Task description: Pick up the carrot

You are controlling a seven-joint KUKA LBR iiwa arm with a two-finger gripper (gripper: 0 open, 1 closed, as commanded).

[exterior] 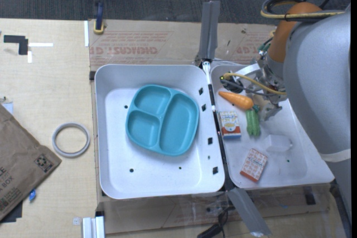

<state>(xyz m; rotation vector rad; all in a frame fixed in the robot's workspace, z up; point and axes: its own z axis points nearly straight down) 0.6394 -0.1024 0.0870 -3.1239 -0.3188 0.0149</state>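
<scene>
The carrot (pixel 236 100) lies near the right bin's (pixel 290 173) left wall (open floor below).

Glossy plastic plate (pixel 162 119), seemingly matt cardboard (pixel 145 44)

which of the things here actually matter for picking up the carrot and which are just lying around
For the job:
- carrot, lying in the right bin
- gripper, hanging just right of the carrot

Just lying about:
- green vegetable
- small carton
- orange packet
- blue divided plate in the left bin
- tape ring on the bench
</scene>
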